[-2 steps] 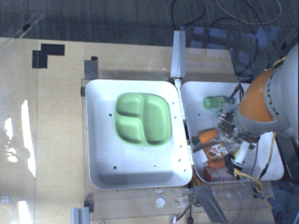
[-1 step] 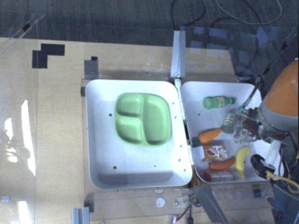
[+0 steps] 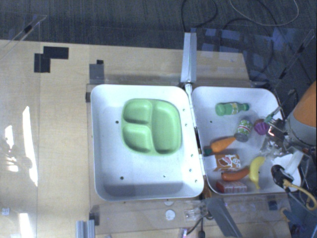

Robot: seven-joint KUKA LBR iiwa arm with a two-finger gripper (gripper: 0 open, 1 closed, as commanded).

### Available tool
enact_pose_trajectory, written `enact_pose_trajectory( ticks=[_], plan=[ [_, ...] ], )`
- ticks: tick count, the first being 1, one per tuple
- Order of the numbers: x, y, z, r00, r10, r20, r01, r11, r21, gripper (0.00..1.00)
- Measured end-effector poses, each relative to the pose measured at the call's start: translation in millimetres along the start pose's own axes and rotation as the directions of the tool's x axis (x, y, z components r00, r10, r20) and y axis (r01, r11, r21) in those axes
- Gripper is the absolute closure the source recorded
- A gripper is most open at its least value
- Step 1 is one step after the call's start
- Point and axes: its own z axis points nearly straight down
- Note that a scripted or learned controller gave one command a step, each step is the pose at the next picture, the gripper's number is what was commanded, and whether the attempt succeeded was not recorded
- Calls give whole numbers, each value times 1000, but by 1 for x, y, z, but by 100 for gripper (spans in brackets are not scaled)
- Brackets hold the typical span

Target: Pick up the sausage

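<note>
The sausage (image 3: 236, 174) is wedged between snack packets near the right bin's (image 3: 208, 133) front wall; the gripper (image 3: 275, 142) is parked right, grip state can't be told.

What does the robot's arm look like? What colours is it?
At the picture's right edge, the arm is grey with a rounded orange band. Its gripper end is dark metal with small parts, blurry here. A black cable with a yellowish loop hangs beside it.

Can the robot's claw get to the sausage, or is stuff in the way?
Probably yes. The sausage lies bare on top, nothing covering it, though the banana and a red packet crowd it closely.
</note>
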Motion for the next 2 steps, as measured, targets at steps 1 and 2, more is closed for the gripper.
enact_pose_trajectory(
  ticks=[1,2],
  plan=[
    [-2,1,38,976,217,1,-217,976,3,100],
    [-7,6,-14,909,416,-1,-416,909,-2,100]
  ],
)
